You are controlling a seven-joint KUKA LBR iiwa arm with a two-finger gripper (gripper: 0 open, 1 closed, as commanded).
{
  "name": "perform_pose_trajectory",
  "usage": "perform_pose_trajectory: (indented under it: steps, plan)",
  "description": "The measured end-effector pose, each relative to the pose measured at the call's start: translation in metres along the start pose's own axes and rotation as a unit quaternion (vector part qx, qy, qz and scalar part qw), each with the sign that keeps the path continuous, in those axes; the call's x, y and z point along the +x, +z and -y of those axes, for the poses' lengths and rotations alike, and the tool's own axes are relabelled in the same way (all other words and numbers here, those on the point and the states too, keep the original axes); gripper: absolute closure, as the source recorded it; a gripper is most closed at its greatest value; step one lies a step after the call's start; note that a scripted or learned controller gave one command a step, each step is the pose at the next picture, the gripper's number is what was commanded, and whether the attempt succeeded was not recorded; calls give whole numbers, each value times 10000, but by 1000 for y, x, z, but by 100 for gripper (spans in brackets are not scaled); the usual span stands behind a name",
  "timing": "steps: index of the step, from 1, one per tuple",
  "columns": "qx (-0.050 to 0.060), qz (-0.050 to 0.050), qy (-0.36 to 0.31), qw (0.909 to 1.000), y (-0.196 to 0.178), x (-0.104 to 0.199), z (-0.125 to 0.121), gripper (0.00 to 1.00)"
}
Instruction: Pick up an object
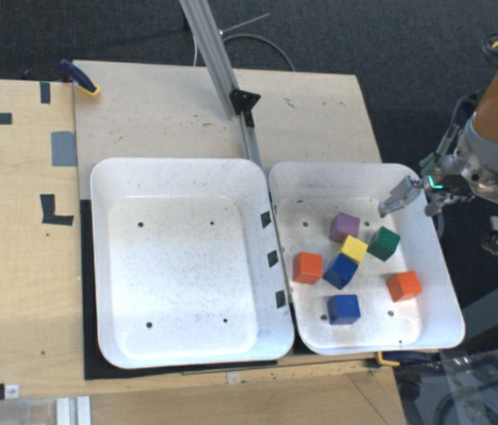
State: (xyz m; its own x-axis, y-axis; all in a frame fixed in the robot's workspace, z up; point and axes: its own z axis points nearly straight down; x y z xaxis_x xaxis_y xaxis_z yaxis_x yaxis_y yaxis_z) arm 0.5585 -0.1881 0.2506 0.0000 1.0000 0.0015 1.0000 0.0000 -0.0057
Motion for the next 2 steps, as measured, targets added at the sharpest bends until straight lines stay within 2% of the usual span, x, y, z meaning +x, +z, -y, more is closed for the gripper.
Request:
perform_pose_trajectory:
  steps: [1,2]
  plan:
    - [-24,6,-10,10000,-3,0,-1,0]
    - [6,5,-5,10000,57,-3,-8,0]
